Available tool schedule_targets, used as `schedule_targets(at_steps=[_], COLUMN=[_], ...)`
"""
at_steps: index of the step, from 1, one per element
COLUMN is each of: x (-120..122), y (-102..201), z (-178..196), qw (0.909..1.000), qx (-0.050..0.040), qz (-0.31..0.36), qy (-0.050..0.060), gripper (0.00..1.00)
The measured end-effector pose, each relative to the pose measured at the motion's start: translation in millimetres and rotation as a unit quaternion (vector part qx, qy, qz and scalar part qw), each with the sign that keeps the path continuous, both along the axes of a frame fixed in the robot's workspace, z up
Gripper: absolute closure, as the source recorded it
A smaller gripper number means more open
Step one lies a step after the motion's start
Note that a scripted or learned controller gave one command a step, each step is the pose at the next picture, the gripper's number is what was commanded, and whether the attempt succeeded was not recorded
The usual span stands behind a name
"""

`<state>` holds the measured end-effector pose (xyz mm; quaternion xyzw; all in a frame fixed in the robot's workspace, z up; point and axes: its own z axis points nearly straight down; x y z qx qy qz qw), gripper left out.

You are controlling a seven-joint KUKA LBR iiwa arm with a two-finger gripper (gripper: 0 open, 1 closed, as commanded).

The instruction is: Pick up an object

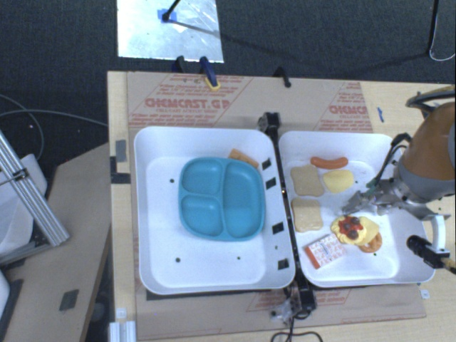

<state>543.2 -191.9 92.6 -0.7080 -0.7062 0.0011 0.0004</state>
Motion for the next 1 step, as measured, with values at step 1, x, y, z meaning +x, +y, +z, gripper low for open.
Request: schedule_targets(at_steps=[1], x=[-51.7], y=[-2.7], z=[-6.1], qw=[1.0], qx=[-0.0005], qz=[0.0], qy=[-0.004], gripper=[0.0])
